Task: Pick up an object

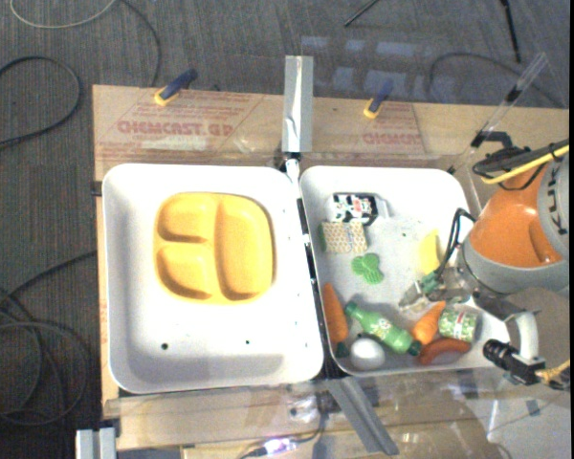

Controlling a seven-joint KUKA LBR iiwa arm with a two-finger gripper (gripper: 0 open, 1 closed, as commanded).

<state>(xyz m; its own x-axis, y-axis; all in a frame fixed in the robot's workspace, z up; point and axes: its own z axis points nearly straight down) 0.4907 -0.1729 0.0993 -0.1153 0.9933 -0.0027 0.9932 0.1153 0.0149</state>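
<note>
We saw the gripper (pixel 430 293) low over the right bin (pixel 402 185), near a green can (pixel 457 324); grip unclear, lift apparently next.

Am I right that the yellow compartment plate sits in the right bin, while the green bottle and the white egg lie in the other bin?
Not quite: the camera view shows the yellow compartment plate in the left bin, not the right. The green bottle and the white egg do lie in the other bin, the right bin.
</note>
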